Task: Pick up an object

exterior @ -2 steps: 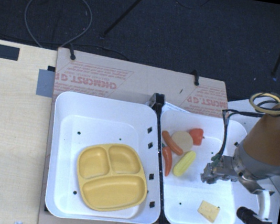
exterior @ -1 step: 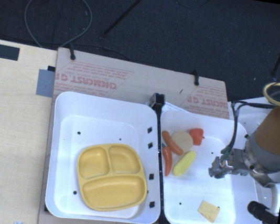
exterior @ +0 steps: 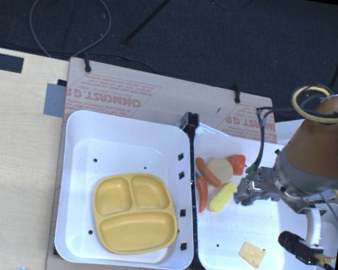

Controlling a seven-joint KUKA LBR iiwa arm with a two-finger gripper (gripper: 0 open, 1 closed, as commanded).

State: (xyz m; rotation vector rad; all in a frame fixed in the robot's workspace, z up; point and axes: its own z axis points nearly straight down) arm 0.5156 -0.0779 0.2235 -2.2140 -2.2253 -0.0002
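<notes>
- The arm (exterior: 321, 144) is reaching in from the right and its pincer (exterior: 248, 192) is hanging low over the right bin (exterior: 282, 262), just beside the little pile of play food.
- Can't honestly tell whether the pincer is apart or together, it's just a dark clump from up here, so I'm not calling it.
- Nothing looks lifted. I'm not seeing any item caught in the pincer, so I'd say the pick isn't done yet.
- The candidates are all sitting in the right bin, toward its left wall: a yellow corn-looking piece (exterior: 221, 196) right next to the pincer, a beige round thing (exterior: 220, 168) above it, a red piece (exterior: 237, 163) beside that, and two orange sausage-ish sticks (exterior: 206, 171) lying along the divider (exterior: 190, 192).
- There's also a pale yellow wedge (exterior: 251, 254), cheese maybe, sitting well apart near the front of the same bin.
- The left bin (exterior: 83, 149) is holding a yellow divided tray (exterior: 135, 214), nothing in its compartments as far as I can see.
- My guess: it's going for the corn piece since that's the nearest, and it's somewhere in the approach stage. What's left is closing on something, then lifting it clear of the bin.
- The bins are sitting on cardboard (exterior: 130, 96) on the counter (exterior: 5, 155).
</notes>
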